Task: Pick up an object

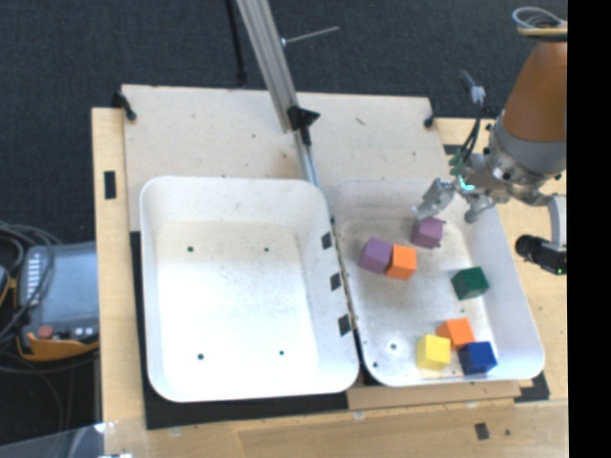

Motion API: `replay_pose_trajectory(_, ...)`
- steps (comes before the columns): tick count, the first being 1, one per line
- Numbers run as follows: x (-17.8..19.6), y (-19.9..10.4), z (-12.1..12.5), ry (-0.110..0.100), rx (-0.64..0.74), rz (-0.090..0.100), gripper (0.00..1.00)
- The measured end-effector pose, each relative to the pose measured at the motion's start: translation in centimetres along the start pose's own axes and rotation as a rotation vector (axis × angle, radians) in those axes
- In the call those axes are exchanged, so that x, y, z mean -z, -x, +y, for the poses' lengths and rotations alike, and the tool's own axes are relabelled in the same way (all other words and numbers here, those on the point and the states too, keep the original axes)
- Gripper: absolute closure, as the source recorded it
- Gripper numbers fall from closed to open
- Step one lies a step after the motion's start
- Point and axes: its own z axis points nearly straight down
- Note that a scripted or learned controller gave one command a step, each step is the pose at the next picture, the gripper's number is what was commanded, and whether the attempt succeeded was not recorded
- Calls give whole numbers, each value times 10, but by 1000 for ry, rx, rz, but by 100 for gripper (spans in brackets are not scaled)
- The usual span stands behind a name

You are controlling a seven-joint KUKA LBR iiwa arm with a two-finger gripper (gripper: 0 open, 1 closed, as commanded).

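My gripper hangs over the far part of the right bin, with its two fingers spread open and nothing between them. Just below its left finger sits a small purple cube; whether they touch I cannot tell. Another purple cube lies against an orange cube in the bin's middle. A green cube rests toward the right wall. In the near corner an orange cube, a yellow cube and a blue cube cluster together.
The left bin stands beside the right one, divided by their touching rims. A slanted metal rail runs from the top down to the bins' far junction. A black clamp sticks out at the right edge.
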Motion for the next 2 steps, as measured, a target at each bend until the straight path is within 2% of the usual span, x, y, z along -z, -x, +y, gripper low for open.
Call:
replay_pose_trajectory(1, 2, 0, 1, 4, 1, -1, 0)
replay_pose_trajectory(2, -60, 5, 1, -1, -5, -3, 0)
